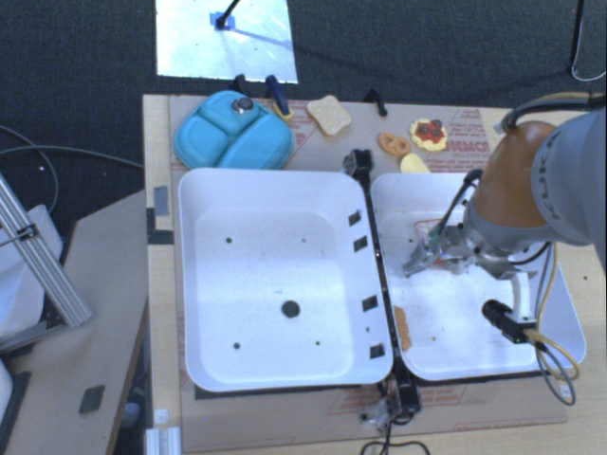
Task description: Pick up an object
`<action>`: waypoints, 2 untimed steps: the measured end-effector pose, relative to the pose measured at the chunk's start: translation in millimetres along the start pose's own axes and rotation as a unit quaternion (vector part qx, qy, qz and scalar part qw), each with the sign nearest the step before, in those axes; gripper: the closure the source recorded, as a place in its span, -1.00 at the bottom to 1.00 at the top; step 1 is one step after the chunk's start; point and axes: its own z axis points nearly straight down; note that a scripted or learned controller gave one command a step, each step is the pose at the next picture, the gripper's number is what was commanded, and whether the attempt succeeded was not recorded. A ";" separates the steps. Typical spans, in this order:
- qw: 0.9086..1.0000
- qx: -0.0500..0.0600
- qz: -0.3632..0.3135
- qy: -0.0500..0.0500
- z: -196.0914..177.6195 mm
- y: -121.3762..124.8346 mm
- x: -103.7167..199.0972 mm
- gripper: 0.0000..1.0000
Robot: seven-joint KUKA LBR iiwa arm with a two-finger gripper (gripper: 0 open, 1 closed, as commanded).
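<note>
Tool [414, 265] hangs low in right bin [560, 339], its grip state impossible to tell; orange item [401, 328] near the divider lies ungrasped, pickup apparently unfinished.

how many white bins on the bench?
2. The left bin sits under the blue sectioned plate; the right bin adjoins it at the black centre divider, with the arm and end effector over it.

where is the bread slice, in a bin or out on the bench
Out. The bread slice lies flat on the bench behind the left bin, beside the blue tray, clear of both bins' rims.
</note>
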 end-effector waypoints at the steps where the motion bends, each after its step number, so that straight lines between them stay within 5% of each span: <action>1: 1.000 -0.005 0.000 -0.001 -2.5 63.3 11.7 -1.00; 2: 1.000 -0.003 0.001 -0.001 2.8 103.1 19.4 -1.00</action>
